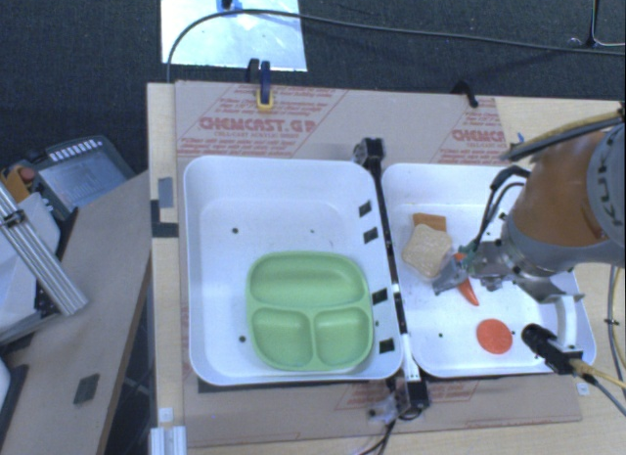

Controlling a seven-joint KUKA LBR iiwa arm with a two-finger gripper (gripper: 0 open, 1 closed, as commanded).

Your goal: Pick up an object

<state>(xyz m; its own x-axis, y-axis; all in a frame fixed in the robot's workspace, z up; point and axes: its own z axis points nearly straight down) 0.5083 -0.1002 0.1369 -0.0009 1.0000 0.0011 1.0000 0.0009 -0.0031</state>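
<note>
The right bin [440, 360] holds a tan bread slice [427, 249] with a small orange-brown piece [429, 221] just behind it. A round red-orange disc [495, 337] lies near the front. A small red-orange wedge [470, 294] lies in the middle. My gripper [452, 278] hangs low in this bin, just right of the bread slice, with the wedge directly at its lower right side. The wrist hides the wedge's upper end. I cannot tell whether anything is held.
A green divided tray [310, 309] lies in the left bin [210, 248]. A black divider with clips [383, 248] runs between the bins. The grey and orange arm [567, 208] covers the right bin's right side. A grey device [83, 174] sits on a side table at left.
</note>
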